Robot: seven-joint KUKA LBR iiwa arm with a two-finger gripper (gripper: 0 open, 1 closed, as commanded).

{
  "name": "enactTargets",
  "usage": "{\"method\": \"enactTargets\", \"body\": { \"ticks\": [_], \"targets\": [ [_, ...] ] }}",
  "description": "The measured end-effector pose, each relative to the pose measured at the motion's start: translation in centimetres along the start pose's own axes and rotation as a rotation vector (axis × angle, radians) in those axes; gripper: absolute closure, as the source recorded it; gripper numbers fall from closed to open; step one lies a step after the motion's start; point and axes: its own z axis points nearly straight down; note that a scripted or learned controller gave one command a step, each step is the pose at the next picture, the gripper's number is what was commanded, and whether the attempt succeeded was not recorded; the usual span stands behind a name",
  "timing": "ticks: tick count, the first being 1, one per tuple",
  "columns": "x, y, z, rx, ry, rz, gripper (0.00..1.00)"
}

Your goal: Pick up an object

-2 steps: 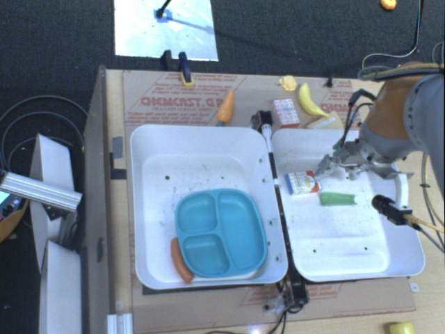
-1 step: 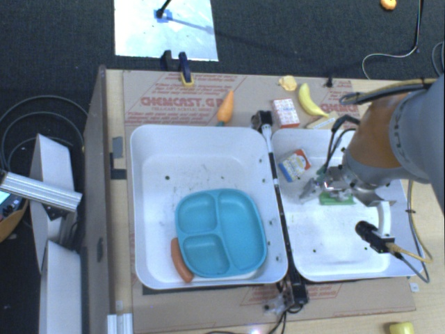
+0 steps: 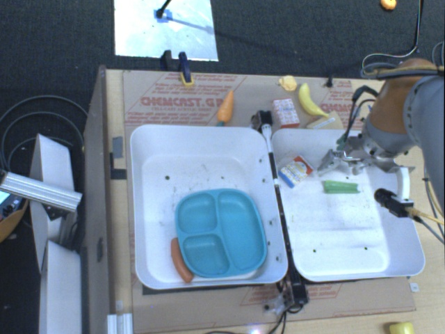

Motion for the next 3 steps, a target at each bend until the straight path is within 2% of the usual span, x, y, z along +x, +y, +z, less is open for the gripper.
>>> {"method": "enactTargets", "body": {
  "ticks": [1,2,3],
  "targets": [
    [0.9,-5.0,-0.1,0.012,0.005,0.003,0.00],
    [-2.3,4.6,-6.3,-0.007,-0.001,-0.004,0.00],
    [-1.4,-2.9,1.4,0.018,0.007,0.004,0.00]
  ]
}}
